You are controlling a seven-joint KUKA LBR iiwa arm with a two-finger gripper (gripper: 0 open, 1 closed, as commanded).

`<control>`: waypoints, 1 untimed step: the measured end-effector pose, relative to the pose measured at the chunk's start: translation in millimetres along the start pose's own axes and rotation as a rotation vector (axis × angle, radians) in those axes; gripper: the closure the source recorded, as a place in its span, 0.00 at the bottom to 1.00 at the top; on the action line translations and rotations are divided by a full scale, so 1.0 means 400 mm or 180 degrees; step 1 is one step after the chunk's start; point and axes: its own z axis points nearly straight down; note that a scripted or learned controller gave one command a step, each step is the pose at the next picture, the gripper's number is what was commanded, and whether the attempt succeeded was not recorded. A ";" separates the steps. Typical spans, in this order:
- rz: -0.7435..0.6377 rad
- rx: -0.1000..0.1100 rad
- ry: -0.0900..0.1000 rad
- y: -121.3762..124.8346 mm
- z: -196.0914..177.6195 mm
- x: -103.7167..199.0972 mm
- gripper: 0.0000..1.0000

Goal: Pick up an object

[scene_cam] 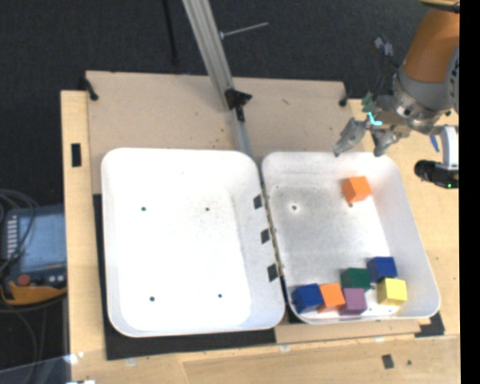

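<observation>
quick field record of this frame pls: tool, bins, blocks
tool: above the far edge of the right bin, fingers apart, nothing between them
right bin: holds seven blocks
lone block: orange block, near the far side, closest to the tool
near-edge cluster: blue, orange, purple, green, blue, yellow
left bin: white, a few dark specks

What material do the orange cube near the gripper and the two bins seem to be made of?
Orange cube: probably foam or painted wood; matte, even colour with no shine, soft-looking edges. The view leaves it open.
Right bin and left bin: likely moulded plastic; smooth white surface, rounded corners, raised rim. The right bin's floor looks scuffed grey.
</observation>
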 end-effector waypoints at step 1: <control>-0.0009 -0.0012 -0.0013 0.002 -0.009 -0.002 0.00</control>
